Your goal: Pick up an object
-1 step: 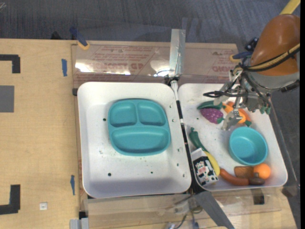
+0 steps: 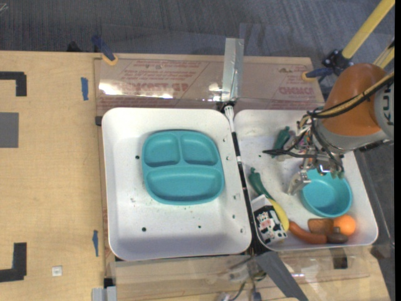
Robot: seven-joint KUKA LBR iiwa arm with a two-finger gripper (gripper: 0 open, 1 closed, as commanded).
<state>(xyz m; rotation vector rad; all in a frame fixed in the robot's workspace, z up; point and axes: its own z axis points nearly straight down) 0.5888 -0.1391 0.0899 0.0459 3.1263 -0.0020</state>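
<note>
The right bin [image 2: 260, 130] holds a teal bowl [image 2: 330, 197], a green tool-like piece [image 2: 257, 182], a yellow banana [image 2: 280, 217], a black-and-white box [image 2: 268, 224], a red-orange sausage shape [image 2: 306, 232] and a small orange ball [image 2: 345, 225]. My gripper [image 2: 308, 175] hangs low over the bowl's upper left rim, under the orange wrist band [image 2: 354, 99]. Cables and metal parts crowd the wrist, and nothing shows clearly as held.
In the left bin [image 2: 119, 187] lies a teal divided plate [image 2: 183, 167]. A grey divider rail [image 2: 233, 68] stands behind the seam between the bins. A yellow pole [image 2: 369, 24] crosses the top right corner. Wooden bench [image 2: 44, 168] extends left.
</note>
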